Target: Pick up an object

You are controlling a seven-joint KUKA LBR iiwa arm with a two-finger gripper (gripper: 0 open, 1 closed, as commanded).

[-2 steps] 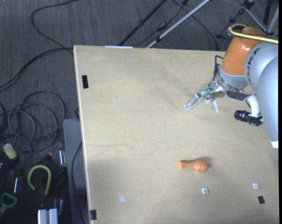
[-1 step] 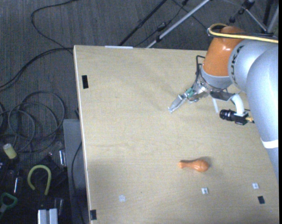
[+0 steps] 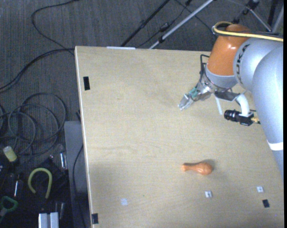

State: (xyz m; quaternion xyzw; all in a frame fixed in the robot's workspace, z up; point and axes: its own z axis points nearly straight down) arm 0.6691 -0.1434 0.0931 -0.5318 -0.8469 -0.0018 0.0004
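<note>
So my jaws hang above the counter, can't tell if they're open, nothing in them. Orange gourd-shaped thing lies well apart toward the near edge. Still approaching; next I'd get over it.

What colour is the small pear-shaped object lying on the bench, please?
Orange, seen in the camera view.

The arm is cut off by the right edge of the frame, so its base is out of sight. The gripper, right of centre in the upper half, is too small and blurred to tell how its tips stand. At the lower left, the clutter beside the bench is dim and runs off the bottom edge.
</note>
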